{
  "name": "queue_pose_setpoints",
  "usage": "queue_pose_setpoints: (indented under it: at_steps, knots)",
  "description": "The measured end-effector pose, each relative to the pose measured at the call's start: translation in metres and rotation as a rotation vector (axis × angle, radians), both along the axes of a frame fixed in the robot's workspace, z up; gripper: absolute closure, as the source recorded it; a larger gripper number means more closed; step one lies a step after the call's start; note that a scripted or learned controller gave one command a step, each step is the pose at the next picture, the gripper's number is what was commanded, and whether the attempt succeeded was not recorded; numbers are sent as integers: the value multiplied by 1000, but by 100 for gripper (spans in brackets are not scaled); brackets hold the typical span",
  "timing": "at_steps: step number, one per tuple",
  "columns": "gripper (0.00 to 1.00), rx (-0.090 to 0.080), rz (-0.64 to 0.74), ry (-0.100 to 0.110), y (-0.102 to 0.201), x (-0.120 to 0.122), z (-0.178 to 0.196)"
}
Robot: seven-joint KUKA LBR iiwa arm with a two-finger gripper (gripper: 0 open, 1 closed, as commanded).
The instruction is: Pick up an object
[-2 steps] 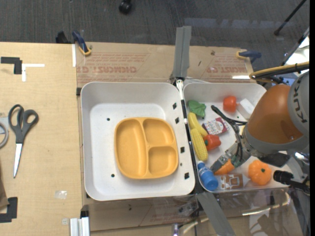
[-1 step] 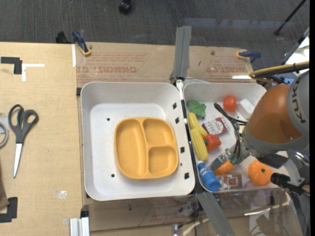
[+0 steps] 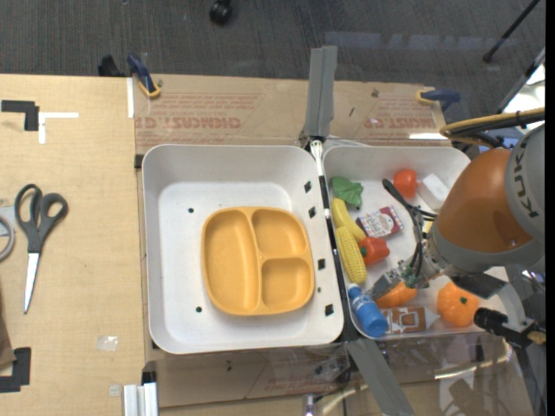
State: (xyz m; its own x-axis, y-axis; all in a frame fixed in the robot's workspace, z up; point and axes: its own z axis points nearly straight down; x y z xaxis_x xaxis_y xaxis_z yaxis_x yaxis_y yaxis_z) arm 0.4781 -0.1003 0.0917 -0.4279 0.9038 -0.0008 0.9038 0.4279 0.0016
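pincer (image 3: 401,277) low in the right bin (image 3: 368,156) — beside an orange toy (image 3: 397,295).

On the table (image 3: 78,319), the left bin (image 3: 165,258) holds a yellow divided plate (image 3: 257,260), and a pair of scissors (image 3: 36,232) lies well apart to its left. The arm's gripper (image 3: 406,277) reaches down into the right bin (image 3: 364,156), just above a small orange piece (image 3: 396,295), near a corn cob (image 3: 349,243), a blue bottle (image 3: 368,313) and an orange pumpkin toy (image 3: 457,305).
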Motion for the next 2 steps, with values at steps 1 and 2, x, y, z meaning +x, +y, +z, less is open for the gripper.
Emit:
queue_pose_setpoints:
  at_steps: [1, 2]
  knots:
    - [100, -1, 0, -1, -1, 1, 9]
    - [100, -2, 37, 1, 46, 1, 144]
